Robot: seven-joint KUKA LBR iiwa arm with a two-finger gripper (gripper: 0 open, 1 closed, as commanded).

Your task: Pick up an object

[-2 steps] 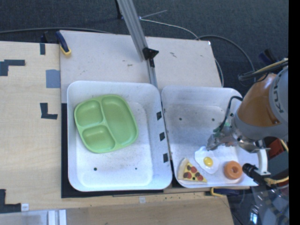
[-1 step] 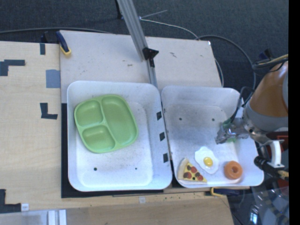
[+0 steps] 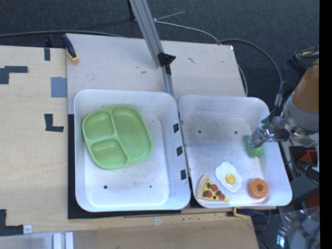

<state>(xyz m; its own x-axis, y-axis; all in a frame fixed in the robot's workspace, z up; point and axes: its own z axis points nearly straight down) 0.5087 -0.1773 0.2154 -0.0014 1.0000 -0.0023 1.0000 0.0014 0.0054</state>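
Observation:
My gripper (image 3: 258, 138) hangs over the right edge of the right bin (image 3: 218, 113), reaching in from the right. A small green object (image 3: 254, 150) lies right under its tip, touching or nearly touching it; whether it is gripped is hidden. Along the bin's front edge lie a toy pizza slice (image 3: 211, 190), a fried egg (image 3: 228, 178) and an orange donut (image 3: 258, 188).
A green divided plate (image 3: 116, 135) rests in the left bin (image 3: 88, 191). A slanted metal pole (image 3: 150, 27) stands behind the bins. Cables trail on the dark floor at the back right. The right bin's floor is bare at its middle and left.

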